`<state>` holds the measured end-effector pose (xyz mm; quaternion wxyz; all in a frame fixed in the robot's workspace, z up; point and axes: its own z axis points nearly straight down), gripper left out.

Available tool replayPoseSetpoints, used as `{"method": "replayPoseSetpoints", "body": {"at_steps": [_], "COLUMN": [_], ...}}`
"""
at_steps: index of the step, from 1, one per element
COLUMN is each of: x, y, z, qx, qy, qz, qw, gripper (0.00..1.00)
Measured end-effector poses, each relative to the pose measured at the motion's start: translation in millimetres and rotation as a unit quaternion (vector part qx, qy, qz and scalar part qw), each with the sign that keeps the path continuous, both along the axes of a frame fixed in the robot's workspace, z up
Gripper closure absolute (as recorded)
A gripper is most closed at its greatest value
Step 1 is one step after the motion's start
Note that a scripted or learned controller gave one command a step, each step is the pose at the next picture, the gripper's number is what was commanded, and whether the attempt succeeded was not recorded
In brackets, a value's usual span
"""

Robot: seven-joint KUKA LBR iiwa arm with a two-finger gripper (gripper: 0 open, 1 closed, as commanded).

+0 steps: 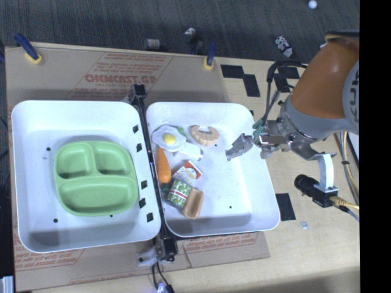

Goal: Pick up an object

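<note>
I am seeing the gripper [237, 148] hanging over the right side of the right bin [259, 206], reaching in from the right on the grey arm [317, 112] with its orange band. I cannot tell from this angle how its fingers are standing, and nothing is showing between them.

Farthest to the gripper's left, the left bin [24, 224] is holding a green divided plate [96, 177], well apart from the gripper. Closer in, along the right bin's left wall, an orange carrot [164, 165] is lying lengthwise. Just above it, a toy fried egg [169, 139] is sitting, white with a yellow yolk. Below and to the gripper's left, a small printed packet [182, 187] is lying tilted, and a tan hot-dog bun [193, 202] is touching its lower right edge. Nearest to the gripper, just to its left and slightly above, a croissant [204, 134] is resting on the bin floor. Both bins are sitting on a cardboard sheet [122, 72].
</note>
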<state>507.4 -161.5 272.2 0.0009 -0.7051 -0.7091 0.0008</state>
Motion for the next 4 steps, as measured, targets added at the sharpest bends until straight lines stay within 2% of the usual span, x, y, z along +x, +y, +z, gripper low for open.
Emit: {"method": "replayPoseSetpoints", "body": {"at_steps": [1,2,3,4], "x": [28.1,11.0,11.9,-30.1], "y": [-44.0,7.3,6.0,-30.6], "z": [-167.7,-180.9,-170.2,-49.6], "qx": [0.0008,0.0005,-0.0008,-0.0008], "qy": [0.003,0.001,0.001,-0.002], "qz": [0.0,0.001,0.004,-0.001], "qw": [1.0,1.0,1.0,1.0], "gripper": [0.0,0.0,1.0,1.0]}}
